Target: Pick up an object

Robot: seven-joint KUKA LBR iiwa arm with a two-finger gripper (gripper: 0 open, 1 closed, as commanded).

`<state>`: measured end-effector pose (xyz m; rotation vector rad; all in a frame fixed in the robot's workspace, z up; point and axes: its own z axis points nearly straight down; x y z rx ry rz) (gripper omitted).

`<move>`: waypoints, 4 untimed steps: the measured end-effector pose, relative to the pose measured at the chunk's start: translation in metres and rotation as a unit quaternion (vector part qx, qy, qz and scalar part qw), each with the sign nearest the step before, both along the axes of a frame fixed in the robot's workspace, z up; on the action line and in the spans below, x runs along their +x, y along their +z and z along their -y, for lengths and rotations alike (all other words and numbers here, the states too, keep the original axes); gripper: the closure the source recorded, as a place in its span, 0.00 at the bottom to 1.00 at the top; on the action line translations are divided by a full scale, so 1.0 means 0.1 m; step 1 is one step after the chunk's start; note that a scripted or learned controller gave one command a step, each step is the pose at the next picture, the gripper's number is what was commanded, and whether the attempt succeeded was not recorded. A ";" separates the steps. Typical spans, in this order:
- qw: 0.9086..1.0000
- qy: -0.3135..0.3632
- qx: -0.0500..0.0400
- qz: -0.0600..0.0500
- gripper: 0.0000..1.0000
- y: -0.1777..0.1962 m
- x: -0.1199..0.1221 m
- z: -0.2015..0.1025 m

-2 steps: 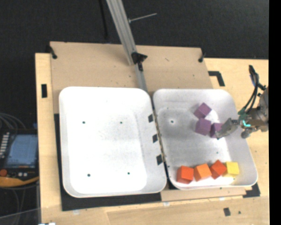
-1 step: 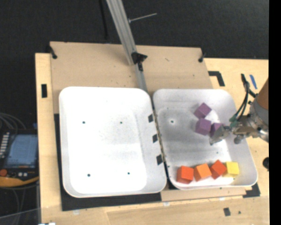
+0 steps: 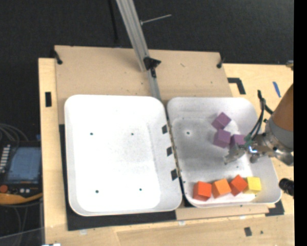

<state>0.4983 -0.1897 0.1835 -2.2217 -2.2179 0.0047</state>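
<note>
A pale wooden bench (image 3: pixel 127 73) carries two white bins. Nearest the camera, along the right bin's (image 3: pixel 194 117) front wall, sit three orange blocks (image 3: pixel 221 187) and a yellow one (image 3: pixel 254 183). My claw (image 3: pixel 239 151) hangs above them; whether it is open or closed I cannot tell. Three purple blocks (image 3: pixel 223 137) lie touching or just left of it, farther back.
</note>
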 end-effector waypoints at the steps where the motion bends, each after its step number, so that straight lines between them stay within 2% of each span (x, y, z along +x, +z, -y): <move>1: 1.000 0.000 0.000 0.000 0.00 -0.48 -0.05 -0.07; 2: 1.000 -0.004 -0.001 0.005 1.00 -0.34 -0.02 -0.06; 3: 1.000 0.002 -0.002 0.006 1.00 0.28 0.00 0.03; 4: 1.000 0.002 0.000 0.003 1.00 0.46 0.01 0.04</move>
